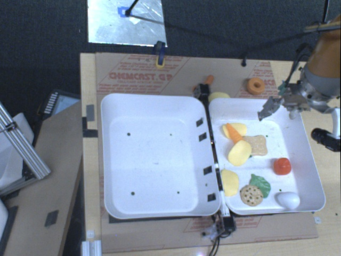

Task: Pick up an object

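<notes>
Your arm enters from the upper right of the frame, its orange band high at the edge and the grey wrist angled down and to the left. The gripper hangs over the upper rim of the right bin, its dark tip pointing toward the bin's middle. You cannot tell whether the fingers are apart or together, and nothing shows between them.

The objects lie in the right bin, below and left of the gripper. An orange carrot rests against a yellow piece, with a yellow potato shape just under them touching a slice of toast. Toward the lower right sit a red tomato, a green leaf, a cookie and a white egg. A doughnut lies on the bench above the bin. The left bin fills the centre-left of the frame.
</notes>
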You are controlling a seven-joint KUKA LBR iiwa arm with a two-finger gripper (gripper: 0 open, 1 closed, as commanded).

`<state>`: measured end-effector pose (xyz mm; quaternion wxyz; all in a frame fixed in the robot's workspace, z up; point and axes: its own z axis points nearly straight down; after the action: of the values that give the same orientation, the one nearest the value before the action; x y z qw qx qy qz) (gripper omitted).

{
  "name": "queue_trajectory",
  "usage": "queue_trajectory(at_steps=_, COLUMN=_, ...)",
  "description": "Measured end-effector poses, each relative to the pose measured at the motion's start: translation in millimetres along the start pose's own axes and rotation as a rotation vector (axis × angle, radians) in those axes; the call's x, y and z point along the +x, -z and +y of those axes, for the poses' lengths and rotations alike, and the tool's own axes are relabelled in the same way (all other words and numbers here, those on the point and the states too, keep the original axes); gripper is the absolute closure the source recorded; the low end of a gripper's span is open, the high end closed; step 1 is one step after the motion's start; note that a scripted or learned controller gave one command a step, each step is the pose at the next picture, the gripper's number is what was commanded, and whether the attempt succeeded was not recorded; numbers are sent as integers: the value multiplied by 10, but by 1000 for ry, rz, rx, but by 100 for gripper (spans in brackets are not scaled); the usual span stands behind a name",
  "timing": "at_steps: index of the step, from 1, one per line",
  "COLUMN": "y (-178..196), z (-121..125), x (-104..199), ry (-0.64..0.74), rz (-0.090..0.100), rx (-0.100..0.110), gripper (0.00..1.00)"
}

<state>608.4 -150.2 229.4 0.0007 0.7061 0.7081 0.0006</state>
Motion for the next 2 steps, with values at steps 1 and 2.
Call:
queue_trajectory(at_steps=1, y=-1515, z=191, x=597, ry=7, rz=4, rx=9, gripper=0)
queue_trajectory(at_steps=2, y=-1324, z=210, x=552, ry=2, rz=0, rx=-1, gripper=100)
